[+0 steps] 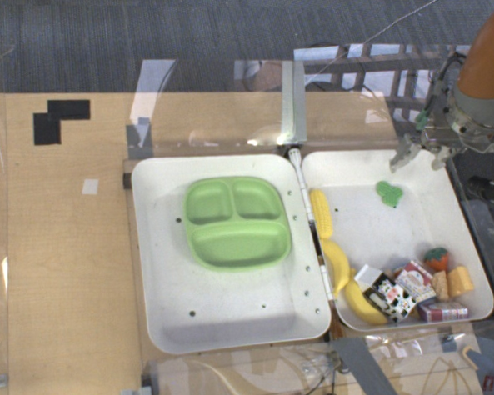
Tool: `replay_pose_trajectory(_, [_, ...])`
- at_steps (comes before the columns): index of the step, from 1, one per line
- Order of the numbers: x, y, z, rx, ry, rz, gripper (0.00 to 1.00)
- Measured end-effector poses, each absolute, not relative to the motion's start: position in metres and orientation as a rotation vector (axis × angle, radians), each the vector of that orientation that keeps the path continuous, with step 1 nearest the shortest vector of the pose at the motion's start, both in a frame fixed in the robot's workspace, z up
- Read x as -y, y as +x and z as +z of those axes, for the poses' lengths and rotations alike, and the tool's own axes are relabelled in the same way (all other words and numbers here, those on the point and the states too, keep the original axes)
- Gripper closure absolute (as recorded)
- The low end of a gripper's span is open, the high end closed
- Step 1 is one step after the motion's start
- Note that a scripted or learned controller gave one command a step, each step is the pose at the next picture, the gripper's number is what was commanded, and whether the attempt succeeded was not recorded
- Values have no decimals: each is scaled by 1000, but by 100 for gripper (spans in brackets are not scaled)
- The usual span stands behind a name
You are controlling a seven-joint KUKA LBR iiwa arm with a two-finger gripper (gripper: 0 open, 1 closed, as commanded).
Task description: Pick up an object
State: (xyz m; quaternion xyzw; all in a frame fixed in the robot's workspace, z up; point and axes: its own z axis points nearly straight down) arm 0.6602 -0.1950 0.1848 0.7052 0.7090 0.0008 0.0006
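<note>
Camera view from above the bench shows you two shallow white bins side by side, with the grey arm and its orange band coming in at the upper right. The claw (418,151) hangs over the far right corner of the right bin (415,224), its two pale fingers spread apart with nothing between them. Just below and slightly left of the claw, a small green object (389,193) lies alone on the bin floor, apart from the fingers. Further left of the claw, along the bin's left wall, you have a yellow corn cob (321,214), and below that a banana (345,280) curving toward the near edge. Well below the claw, in the near right corner, a cluster sits packed together: a black-and-white patterned box (387,297), a red and white carton (415,281), a small red and green fruit (436,258), an orange-tan piece (454,282) and a pink-labelled item (442,312) lying flat at the rim. Far to the claw's left, the left bin (163,264) holds a light green divided tray (236,222), resting flat near its middle with three compartments facing up.
</note>
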Motion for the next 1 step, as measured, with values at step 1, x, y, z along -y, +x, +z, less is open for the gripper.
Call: replay_pose_trajectory(1, [203, 657, 96, -2228, 2209, 5, 0])
